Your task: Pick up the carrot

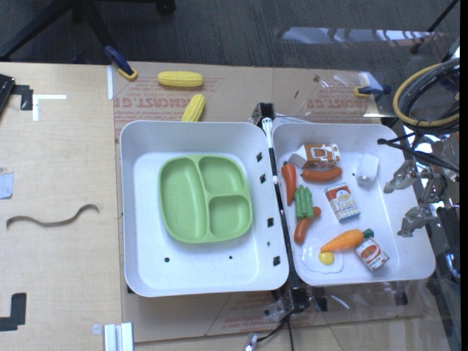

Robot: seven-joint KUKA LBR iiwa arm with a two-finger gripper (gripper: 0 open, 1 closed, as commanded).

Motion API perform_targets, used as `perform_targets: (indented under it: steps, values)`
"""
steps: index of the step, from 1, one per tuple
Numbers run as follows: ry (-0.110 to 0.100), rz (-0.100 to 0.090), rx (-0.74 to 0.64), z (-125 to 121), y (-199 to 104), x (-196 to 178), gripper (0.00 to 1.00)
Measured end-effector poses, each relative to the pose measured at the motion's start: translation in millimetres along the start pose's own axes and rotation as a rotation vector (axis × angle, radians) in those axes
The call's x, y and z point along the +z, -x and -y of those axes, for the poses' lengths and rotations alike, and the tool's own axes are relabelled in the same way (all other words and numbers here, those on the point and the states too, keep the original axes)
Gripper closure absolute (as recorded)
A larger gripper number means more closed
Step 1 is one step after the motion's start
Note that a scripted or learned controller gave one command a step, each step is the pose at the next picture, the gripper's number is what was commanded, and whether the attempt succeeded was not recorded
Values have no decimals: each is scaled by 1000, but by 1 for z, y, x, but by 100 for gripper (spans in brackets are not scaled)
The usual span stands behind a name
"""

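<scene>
1. Orange, the carrot (342, 240) lies near the front edge of the right bin (395, 273); you find its green top pointing toward the right wall.
2. You see a fried egg (328, 258) touching its left end and a small can (372, 254) just beside its top.
3. Note the gripper (412, 197) at the bin's right edge, apart from the carrot; its two fingers stand spread with nothing between them.
4. Farther back in the right bin you find a red pepper (289, 182), a sausage (321, 173) and a small carton (341, 201).
5. Observe the green divided tray (206, 198) at the centre of the left bin (139, 218).
6. Beyond the bins, two corn cobs (180, 79) lie on the bench.
</scene>
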State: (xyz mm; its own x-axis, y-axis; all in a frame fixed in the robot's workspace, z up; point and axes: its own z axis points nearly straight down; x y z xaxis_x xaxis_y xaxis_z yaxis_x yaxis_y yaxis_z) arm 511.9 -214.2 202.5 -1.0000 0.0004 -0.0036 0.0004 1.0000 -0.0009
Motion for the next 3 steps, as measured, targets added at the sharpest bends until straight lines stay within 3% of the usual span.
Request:
perform_targets:
  steps: [1, 2, 3]
  values:
    - [1, -1, -201, -32, -33, 90, 0]
    - [2, -1, -272, -100, -28, 111, 0]
    - [0, 1, -272, -92, -27, 110, 0]
